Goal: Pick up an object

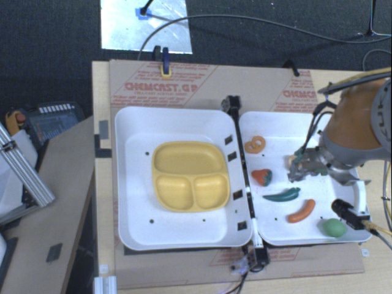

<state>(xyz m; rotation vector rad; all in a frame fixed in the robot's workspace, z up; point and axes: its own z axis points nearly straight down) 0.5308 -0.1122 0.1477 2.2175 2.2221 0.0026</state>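
Jaws cannot be judged; nothing is seen held, so the pick looks undone. Nearest lie a green round toy point(334, 227), an orange sausage point(302, 211), and a dark green pepper point(282, 195). Above them hovers the grey two-finger gripper point(301, 167), with an orange pretzel ring point(255, 144) farther back.

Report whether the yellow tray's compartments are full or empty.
Empty. The yellow tray in the left bin shows bare yellow in all three compartments.

The arm point(361, 124) runs off the right edge, its upper part cut away; the gripper point(304, 166) is blurred, too indistinct to read; the arm's bulk hides the right bin's point(275, 120) far corner.
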